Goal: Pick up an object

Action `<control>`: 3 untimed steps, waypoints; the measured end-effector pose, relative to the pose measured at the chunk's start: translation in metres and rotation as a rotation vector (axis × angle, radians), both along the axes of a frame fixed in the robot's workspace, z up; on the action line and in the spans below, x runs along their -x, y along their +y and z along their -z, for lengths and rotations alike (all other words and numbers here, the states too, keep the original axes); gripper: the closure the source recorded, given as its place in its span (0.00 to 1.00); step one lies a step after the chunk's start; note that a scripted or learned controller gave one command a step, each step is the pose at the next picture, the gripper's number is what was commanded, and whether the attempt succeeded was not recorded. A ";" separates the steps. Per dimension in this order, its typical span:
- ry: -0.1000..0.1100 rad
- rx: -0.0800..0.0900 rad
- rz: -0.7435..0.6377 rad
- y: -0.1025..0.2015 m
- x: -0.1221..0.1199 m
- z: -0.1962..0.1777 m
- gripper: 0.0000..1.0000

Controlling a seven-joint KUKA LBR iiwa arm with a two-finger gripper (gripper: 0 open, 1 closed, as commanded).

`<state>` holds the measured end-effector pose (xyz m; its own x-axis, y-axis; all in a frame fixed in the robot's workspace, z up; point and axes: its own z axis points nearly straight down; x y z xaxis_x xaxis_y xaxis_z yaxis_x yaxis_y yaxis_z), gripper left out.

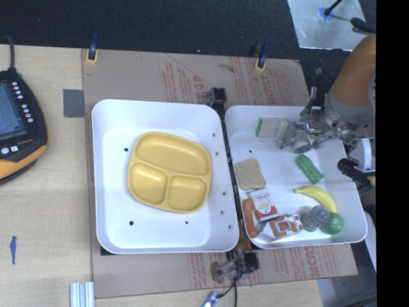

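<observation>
The gripper (299, 139) hovered low in the right bin (359, 235) with fingers spread and nothing between them, so no pick was made. The green pickle (309, 168) lay just below the fingers, the sponge (272, 128) beside them.

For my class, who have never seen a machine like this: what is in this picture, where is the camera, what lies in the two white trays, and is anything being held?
One camera looks down at a slant on a bench. The grey and orange robot arm reaches in from the right, its gripper above the right bin. Nothing shows between its fingers. That bin holds toy food: a banana, a green pickle-like piece, a slice of bread, a speckled sponge-like block and small packets. The left bin holds a yellow divided plate.
</observation>
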<state>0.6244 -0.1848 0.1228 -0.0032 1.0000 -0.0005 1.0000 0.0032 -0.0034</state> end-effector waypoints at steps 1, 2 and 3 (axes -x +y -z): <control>-0.001 -0.001 -0.001 -0.004 -0.028 0.007 0.00; -0.006 -0.001 -0.004 -0.004 -0.030 -0.007 1.00; 0.000 -0.002 -0.003 -0.004 -0.028 -0.004 0.00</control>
